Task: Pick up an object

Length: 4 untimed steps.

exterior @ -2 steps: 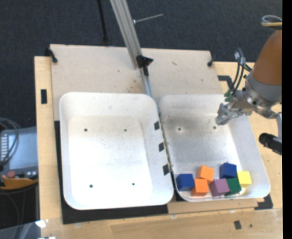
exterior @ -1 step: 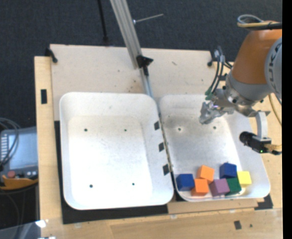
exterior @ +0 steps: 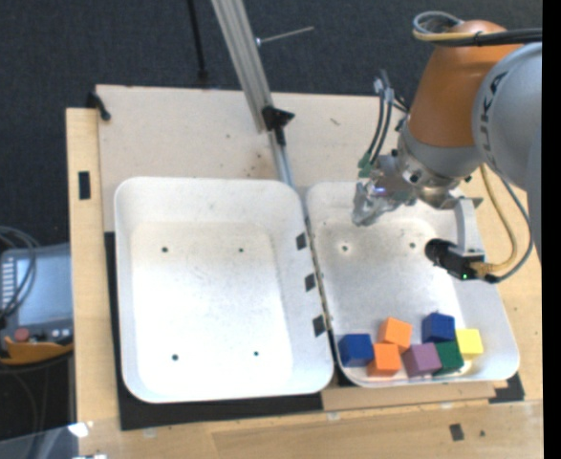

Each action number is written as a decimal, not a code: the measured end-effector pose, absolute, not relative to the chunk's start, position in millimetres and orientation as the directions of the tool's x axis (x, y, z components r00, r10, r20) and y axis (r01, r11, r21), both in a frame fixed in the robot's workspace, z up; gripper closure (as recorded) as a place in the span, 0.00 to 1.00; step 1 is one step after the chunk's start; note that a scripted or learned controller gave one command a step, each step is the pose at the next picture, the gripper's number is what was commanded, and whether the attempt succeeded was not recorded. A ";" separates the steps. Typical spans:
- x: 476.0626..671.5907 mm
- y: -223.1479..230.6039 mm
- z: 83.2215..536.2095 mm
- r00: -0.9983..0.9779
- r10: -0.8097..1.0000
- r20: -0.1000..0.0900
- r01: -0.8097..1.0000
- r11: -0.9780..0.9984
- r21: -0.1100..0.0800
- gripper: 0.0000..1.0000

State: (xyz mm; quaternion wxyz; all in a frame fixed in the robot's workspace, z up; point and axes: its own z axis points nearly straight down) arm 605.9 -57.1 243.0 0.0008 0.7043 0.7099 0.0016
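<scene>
Several small coloured blocks lie bunched at the near edge of the right bin (exterior: 356,266): a blue block (exterior: 356,348), two orange blocks (exterior: 396,332) (exterior: 386,357), a purple block (exterior: 420,359), a green block (exterior: 449,356), a dark blue block (exterior: 439,327) and a yellow block (exterior: 469,342). My gripper (exterior: 366,208) hangs over the far left part of the right bin, well away from the blocks, pointing down. Nothing shows between its fingers.
The left bin (exterior: 146,208) sits beside the right one, their rims meeting at the middle. A slanted metal rail (exterior: 247,60) rises from the bench behind the bins. A grey control box (exterior: 32,290) with cables sits off the bench at the left.
</scene>
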 end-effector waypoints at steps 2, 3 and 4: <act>629.7 40.7 256.5 -0.007 1.000 0.001 1.000 0.007 0.004 1.00; 651.3 86.9 238.0 -0.006 1.000 0.000 1.000 0.006 0.003 1.00; 651.0 84.1 239.3 -0.005 1.000 -0.003 1.000 0.005 0.003 0.00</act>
